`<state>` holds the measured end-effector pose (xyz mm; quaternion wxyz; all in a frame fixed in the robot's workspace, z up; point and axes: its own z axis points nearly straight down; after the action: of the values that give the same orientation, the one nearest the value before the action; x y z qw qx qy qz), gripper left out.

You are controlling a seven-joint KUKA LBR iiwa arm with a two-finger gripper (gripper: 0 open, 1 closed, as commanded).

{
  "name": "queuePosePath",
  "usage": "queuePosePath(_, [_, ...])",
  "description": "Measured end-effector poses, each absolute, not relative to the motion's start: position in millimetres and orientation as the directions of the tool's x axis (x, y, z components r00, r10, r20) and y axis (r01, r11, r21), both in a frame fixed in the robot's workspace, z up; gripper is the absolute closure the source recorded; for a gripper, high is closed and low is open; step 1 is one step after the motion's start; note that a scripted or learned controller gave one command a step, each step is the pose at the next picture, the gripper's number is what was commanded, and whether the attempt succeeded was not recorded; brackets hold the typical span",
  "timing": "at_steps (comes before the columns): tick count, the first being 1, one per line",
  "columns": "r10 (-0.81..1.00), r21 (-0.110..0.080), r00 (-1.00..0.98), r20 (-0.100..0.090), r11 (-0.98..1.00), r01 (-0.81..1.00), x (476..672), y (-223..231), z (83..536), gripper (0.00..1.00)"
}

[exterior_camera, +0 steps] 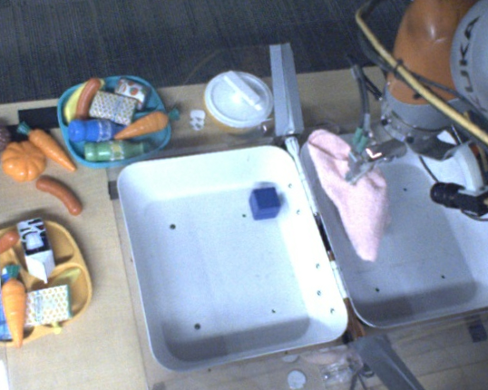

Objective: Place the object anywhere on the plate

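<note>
Pink cloth [356,202] hangs in the right bin [444,295], its upper edge pinched between the closed fingers of the gripper [368,155]; a blue cube [265,202] sits in the left bin [209,323]

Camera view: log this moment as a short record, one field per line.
gripper: over the right bin, near its upper left corner, touching the pink cloth
pink cloth: draped inside the right bin along its left side
blue block: lies alone in the left bin, upper right part
plate: cannot tell which item is meant; a white round lid-like dish sits above the left bin
bench left side: toy food in a blue bowl and a yellow tray
</note>
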<state>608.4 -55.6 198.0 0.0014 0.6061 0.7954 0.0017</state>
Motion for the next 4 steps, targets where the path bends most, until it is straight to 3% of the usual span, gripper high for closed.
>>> queuePosePath(1, [0.962, 0.004, -0.272, -0.001, 0.272, 0.962, 609.9, -53.7, 224.9, 1.00])
queuePosePath(2, [0.778, 0.003, -0.629, -0.001, 0.629, 0.778, 599.4, -11.0, 221.9, 1.00])
queuePosePath(3, [0.469, 0.003, -0.883, -0.002, 0.883, 0.469, 573.3, 28.8, 221.3, 1.00])
queuePosePath(4, [0.087, 0.002, -0.996, -0.003, 0.996, 0.087, 557.5, 73.8, 212.8, 1.00])
